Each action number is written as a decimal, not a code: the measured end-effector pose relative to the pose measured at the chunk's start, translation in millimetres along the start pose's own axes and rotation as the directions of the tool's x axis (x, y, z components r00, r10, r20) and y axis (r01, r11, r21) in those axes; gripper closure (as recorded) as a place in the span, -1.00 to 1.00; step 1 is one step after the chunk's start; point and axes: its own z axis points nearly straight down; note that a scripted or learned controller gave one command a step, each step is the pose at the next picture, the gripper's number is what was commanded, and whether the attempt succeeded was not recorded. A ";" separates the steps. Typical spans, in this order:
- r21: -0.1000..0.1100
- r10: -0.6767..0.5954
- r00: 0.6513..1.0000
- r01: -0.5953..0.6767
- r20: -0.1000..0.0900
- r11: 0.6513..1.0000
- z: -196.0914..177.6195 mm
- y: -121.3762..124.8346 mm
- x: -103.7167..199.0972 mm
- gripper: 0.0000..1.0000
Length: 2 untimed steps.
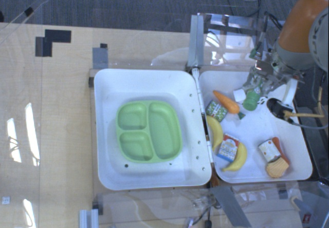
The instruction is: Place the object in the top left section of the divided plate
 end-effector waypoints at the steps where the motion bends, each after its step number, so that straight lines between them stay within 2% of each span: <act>1: 0.001 -0.232 0.973 0.232 -0.002 0.973 3.6 -55.9 61.9 1.00; 2: 0.000 -0.544 0.839 0.544 -0.003 0.839 3.9 -83.3 81.8 1.00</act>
